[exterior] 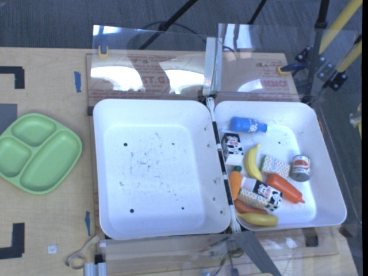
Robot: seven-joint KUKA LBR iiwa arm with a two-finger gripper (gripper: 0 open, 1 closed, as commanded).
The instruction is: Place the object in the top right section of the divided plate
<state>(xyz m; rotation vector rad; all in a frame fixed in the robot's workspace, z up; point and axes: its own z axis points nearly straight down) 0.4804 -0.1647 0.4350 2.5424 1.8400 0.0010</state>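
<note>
Right bin: jumbled toys | banana on top looked light, rigid, slick; best taken mid-body | green divided plate lay far left on tabletop | my jaws' state: cannot tell

The wooden tabletop carries two white bins touching side by side: the left bin and the right bin. A green divided plate lies at nine o'clock, near the left bin.

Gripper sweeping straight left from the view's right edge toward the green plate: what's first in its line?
Probably the right bin, at its outer wall. If it clears that wall, the can comes next. Height is unclear from this slanted view.
</note>
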